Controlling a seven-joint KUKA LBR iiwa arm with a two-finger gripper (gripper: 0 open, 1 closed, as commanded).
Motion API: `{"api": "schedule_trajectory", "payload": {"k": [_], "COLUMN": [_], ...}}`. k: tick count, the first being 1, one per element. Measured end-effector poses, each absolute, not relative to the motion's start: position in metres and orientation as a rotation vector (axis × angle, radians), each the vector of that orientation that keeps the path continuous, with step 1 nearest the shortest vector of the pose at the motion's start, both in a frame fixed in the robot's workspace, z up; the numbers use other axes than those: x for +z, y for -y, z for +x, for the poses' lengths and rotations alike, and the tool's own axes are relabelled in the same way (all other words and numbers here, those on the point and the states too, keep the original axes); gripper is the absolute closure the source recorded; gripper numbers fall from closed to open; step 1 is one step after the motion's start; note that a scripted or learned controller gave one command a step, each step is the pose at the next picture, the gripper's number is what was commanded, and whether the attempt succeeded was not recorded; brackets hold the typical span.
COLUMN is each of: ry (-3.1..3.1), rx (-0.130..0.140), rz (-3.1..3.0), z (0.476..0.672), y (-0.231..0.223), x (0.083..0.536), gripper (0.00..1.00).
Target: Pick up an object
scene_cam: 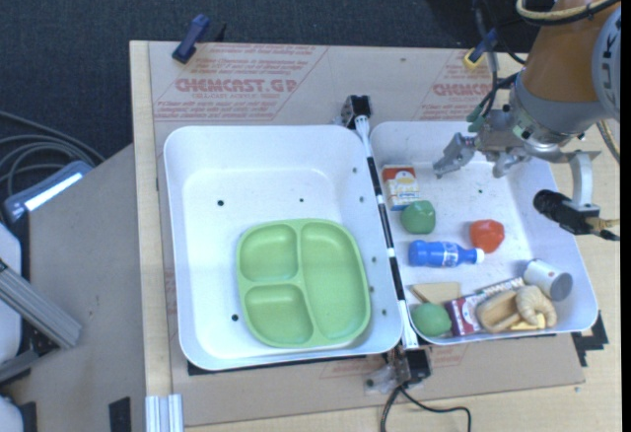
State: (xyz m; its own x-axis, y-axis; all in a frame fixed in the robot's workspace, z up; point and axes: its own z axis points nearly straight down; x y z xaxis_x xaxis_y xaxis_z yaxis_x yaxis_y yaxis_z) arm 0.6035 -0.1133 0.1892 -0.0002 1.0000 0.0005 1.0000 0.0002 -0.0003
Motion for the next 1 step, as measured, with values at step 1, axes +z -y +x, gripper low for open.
{"api": "schedule_trajectory", "payload": {"k": [1], "ry": [2.219], "rx": [0.003], "rz": [-2.222], "z": [0.5644], "y": [0.17], "x": [0.1604], "gripper": [0.0]}}
